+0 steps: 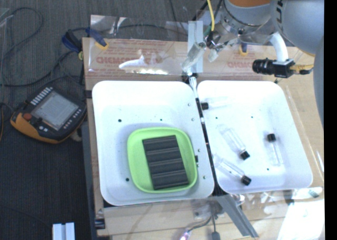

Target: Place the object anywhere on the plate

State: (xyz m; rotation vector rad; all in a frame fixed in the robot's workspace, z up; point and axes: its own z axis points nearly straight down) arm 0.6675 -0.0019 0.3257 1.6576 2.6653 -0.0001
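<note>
A square green plate (135, 155) lies in the left bin (105, 128), toward its front. On it rests a dark grey ridged block (166, 162), flat and near the plate's middle. My gripper (192, 59) hangs above the back edge of the bench, over the divide between the two bins, well behind the plate and apart from the block. I see nothing clearly held in it.
The right bin (295, 128) holds several clear vials with black caps, such as vial (233, 140), vial (230, 169) and vial (273, 150). A teach pendant (50, 113) and cables lie on the floor to the left. Clear plastic film (137, 57) lies behind the bins.
</note>
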